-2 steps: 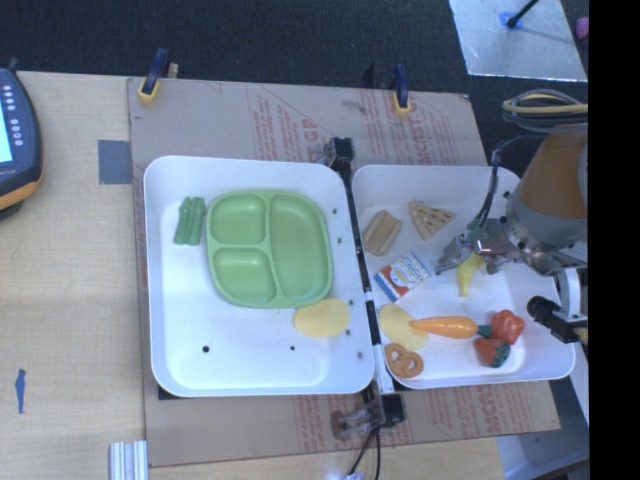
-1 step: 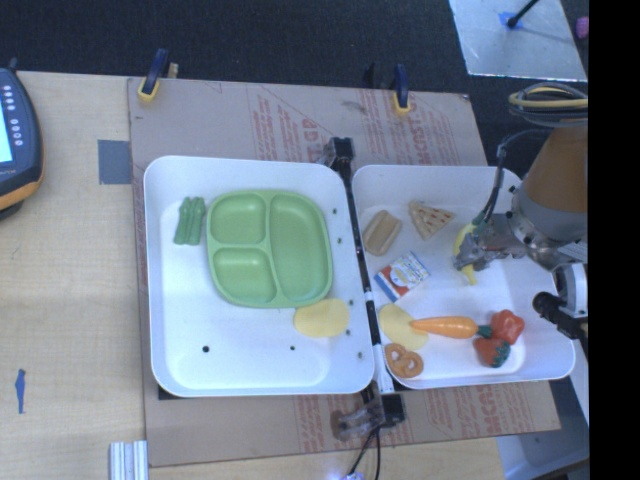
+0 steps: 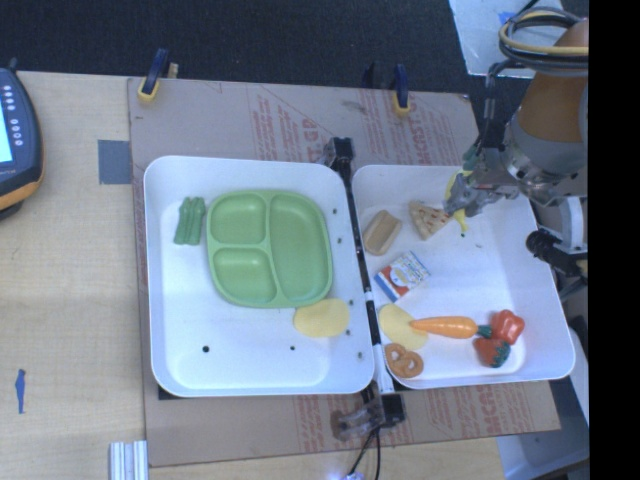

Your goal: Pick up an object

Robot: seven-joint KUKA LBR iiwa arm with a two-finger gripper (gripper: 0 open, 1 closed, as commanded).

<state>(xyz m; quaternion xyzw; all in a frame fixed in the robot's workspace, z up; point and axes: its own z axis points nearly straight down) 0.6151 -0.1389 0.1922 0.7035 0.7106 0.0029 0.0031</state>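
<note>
Grey arm, orange band, black-yellow cable loops on top

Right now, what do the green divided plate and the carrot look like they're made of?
The green divided plate looks like moulded plastic: one even pale green, smooth matte surface, rounded compartment ridges. The carrot is probably a plastic toy: uniform orange, a soft sheen, no real texture. At this resolution I can't rule out rubber for it.
</note>
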